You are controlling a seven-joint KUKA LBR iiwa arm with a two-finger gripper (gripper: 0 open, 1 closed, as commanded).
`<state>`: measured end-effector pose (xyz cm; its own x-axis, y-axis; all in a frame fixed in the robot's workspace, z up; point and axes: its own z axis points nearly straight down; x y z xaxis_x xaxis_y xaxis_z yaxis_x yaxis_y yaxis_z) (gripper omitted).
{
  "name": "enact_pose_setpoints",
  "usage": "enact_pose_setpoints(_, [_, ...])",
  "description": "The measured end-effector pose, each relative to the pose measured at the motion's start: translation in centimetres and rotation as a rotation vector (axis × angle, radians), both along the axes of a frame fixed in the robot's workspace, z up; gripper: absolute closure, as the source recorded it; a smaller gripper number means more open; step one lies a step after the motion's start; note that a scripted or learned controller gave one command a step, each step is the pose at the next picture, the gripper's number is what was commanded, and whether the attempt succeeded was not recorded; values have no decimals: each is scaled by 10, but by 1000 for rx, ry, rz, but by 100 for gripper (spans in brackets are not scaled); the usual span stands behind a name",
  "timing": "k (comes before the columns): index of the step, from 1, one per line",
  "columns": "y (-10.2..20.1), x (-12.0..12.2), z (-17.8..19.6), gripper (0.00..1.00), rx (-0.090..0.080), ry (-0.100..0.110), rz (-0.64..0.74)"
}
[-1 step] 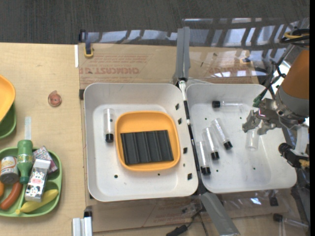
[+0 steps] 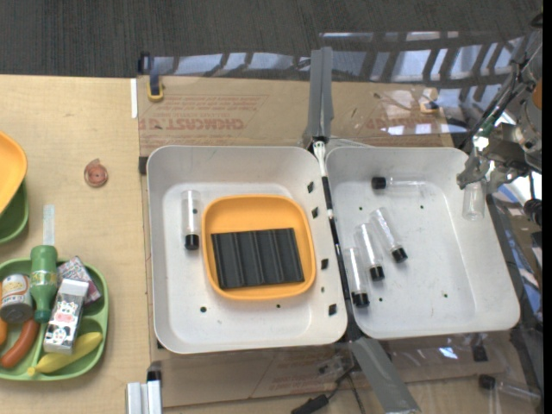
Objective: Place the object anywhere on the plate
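Jaws (image 2: pixel 476 172) grip a clear tube (image 2: pixel 473 198) above the right bin (image 2: pixel 431 317); cardboard reads CHEMCRAFT mirrored.

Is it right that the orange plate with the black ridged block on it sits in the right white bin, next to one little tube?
Not quite. The camera view shows the orange square plate, with the black ridged block on it, in the left white bin, not the right one. One clear plastic tube with a black cap does lie beside it.
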<state>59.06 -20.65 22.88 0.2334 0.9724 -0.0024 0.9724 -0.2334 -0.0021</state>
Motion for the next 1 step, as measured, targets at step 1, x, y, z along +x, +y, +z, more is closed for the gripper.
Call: enact_pose_setpoints(1, [16,68,37,100,0,-1,172])
